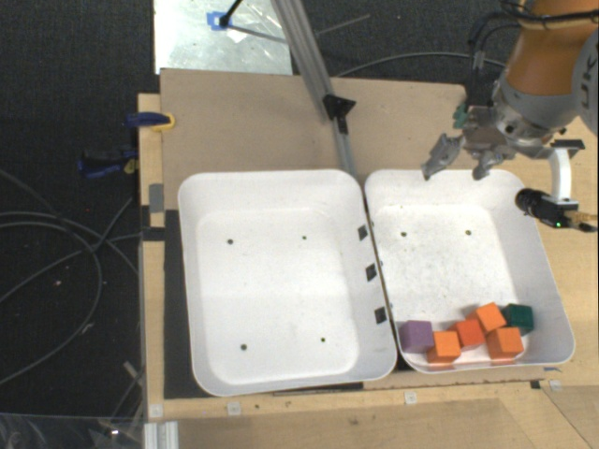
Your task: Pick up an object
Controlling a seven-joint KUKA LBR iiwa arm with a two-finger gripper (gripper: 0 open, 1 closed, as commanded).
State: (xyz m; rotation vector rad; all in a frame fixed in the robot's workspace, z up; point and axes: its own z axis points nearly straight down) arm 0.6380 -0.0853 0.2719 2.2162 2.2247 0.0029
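The jaws stood spread apart with nothing between them, the gripper (pixel 460 165) hanging over the far rim of the right bin (pixel 547 279). Well apart from it, at that bin's near edge, lay the blocks: a purple block (pixel 416 335), several orange blocks (pixel 470 332) and a dark green block (pixel 519 317). The left bin (pixel 201 279) sat beside it on the surface (pixel 243 120).

bins (pixel 281 187): white smooth plastic | bench (pixel 243 120): matt brown board

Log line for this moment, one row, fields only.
gripper: open, above right white bin's far edge, holding nothing | cluster of small orange, purple and green blocks: bin's near end, untouched | pick: not yet done
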